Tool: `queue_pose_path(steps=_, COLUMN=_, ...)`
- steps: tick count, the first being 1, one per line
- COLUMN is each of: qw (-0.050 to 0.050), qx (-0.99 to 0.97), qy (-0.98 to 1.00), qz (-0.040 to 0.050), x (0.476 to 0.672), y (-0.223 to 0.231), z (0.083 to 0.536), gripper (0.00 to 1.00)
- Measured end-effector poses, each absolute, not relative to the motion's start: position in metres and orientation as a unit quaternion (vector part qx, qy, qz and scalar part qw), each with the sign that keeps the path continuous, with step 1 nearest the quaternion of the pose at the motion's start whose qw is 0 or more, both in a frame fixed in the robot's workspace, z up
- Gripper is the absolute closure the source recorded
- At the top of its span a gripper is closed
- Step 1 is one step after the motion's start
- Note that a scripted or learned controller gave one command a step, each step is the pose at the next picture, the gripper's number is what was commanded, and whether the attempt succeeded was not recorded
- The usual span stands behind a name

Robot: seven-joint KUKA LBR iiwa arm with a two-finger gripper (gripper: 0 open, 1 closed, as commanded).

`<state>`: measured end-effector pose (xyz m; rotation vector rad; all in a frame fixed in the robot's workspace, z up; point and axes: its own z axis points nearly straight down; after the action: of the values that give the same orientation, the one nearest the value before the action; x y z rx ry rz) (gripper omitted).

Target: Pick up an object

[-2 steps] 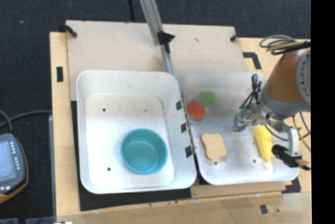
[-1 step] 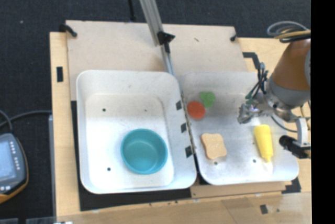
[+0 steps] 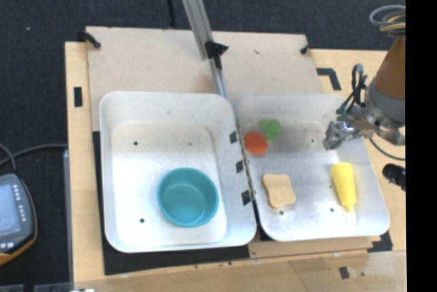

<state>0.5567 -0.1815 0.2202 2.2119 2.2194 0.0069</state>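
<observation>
Just below pincer [image 3: 332, 137]: yellow corn [image 3: 344, 184].

The arm [image 3: 390, 79] shows a broad orange-brown band above a grey wrist collar. Dark cables run down its side, and a pale looped cable sits at the top. Below the collar, the gripper [image 3: 336, 134] is small, metallic grey, with dark fittings.

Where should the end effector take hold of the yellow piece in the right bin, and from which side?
Take the yellow piece across its middle, coming straight down from above. It lies flat and elongated, running roughly top to bottom in the view, so closing across the narrow width should seat best. It sits near the right bin's right rim, which probably rules out a side approach. The end effector is just above it.
</observation>
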Motion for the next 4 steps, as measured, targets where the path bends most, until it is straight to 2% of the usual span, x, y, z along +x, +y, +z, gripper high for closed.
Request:
queue_pose_path(steps=1, qw=0.004, qx=0.706, qy=0.708, qz=0.0019, x=0.558, y=-0.183, z=0.273, gripper=1.00)
queue_pose_path(steps=2, qw=0.001, qx=0.705, qy=0.709, qz=0.0005, x=0.543, y=-0.133, z=0.267, gripper=1.00)
queue_pose_path(steps=4, qw=0.000, qx=0.705, qy=0.710, qz=0.0010, x=0.528, y=-0.035, z=0.272, gripper=1.00)
